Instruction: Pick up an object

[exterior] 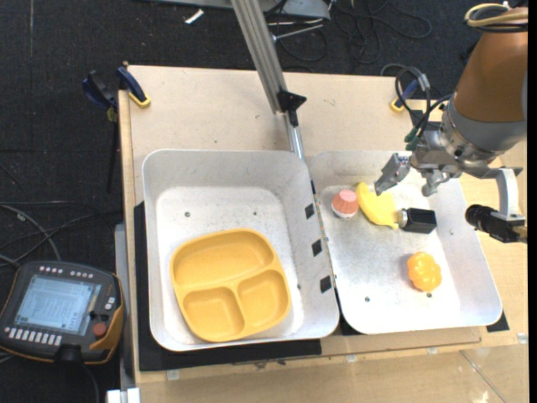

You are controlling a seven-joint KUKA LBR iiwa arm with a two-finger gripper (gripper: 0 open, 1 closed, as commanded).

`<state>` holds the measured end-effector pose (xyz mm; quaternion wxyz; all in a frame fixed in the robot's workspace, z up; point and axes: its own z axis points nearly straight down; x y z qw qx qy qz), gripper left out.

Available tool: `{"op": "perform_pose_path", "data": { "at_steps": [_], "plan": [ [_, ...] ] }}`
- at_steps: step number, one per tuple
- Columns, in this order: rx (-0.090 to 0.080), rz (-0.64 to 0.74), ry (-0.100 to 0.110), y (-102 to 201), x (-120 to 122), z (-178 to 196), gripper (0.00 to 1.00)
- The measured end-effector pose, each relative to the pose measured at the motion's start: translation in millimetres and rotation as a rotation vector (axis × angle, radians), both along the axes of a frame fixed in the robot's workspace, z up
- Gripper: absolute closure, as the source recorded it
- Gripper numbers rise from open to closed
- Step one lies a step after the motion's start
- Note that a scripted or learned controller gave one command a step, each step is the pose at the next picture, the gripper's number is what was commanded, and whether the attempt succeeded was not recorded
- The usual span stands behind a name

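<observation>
In the right bin (470,309) lie a yellow banana (377,207), a small pink round object (344,202) just left of it, a black block (418,220) at its right end, and an orange fruit-like piece (424,272) nearer the front. My gripper (409,181) hangs over the back of this bin, just above and right of the banana. It is open, with nothing between its fingers. One fingertip (389,177) points down toward the banana's upper end.
The left bin (168,191) holds a yellow divided plate (231,285). A slanted metal pole (264,49) runs down to the gap between the bins. A teach pendant (59,309) sits off the bench at lower left. Clamps (126,86) grip the bench's back corners.
</observation>
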<state>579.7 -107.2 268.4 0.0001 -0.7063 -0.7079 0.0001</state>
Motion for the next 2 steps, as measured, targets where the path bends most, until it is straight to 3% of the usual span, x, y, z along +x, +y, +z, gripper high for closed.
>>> {"op": "perform_pose_path", "data": {
  "at_steps": [1, 2],
  "plan": [
    [0.0, -0.001, 0.0, 0, 0, 0, 0.0],
    [0.0, -0.002, 0.004, 2, 5, -45, 0.0]
  ]
}}
